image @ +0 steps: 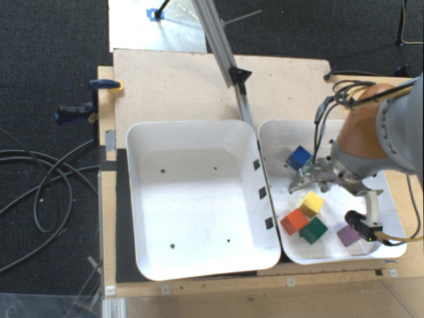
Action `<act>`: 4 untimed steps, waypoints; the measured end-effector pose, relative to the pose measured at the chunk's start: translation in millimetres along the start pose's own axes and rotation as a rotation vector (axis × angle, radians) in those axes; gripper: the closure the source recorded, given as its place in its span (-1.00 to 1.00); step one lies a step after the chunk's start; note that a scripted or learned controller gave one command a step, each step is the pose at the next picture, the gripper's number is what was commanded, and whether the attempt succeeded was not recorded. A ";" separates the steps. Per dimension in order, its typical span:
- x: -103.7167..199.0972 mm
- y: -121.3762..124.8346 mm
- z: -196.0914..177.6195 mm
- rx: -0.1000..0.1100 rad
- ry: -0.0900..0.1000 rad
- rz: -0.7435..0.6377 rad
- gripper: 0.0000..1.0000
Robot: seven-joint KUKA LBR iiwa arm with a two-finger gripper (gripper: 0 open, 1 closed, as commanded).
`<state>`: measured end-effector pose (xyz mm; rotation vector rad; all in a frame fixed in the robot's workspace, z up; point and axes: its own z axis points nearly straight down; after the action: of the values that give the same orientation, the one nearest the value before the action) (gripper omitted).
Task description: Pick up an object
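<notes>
White right bin [275, 144], blocks crowd front rim, end effector [306, 181] above.

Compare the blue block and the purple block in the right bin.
The blue block lies toward the bin's far side, next to the gripper; the purple block lies near the front rim, under the arm's wrist. Blue sits alone, tilted corner-on; purple is partly hidden by a black part of the arm. Both are small cubes in the right bin.

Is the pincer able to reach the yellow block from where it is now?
Probably yes: the pincer hovers just left of the yellow block, whose top is uncovered, though red block and green block crowd it.
</notes>
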<state>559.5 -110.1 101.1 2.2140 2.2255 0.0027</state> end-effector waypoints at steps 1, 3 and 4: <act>-33.1 -17.8 10.4 0.002 -0.001 0.007 -1.00; -41.4 30.0 9.3 -0.006 -0.003 -0.001 -1.00; 31.7 -63.3 11.4 0.008 0.004 0.000 -1.00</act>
<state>496.1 -78.8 89.5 2.2202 2.2317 -0.0014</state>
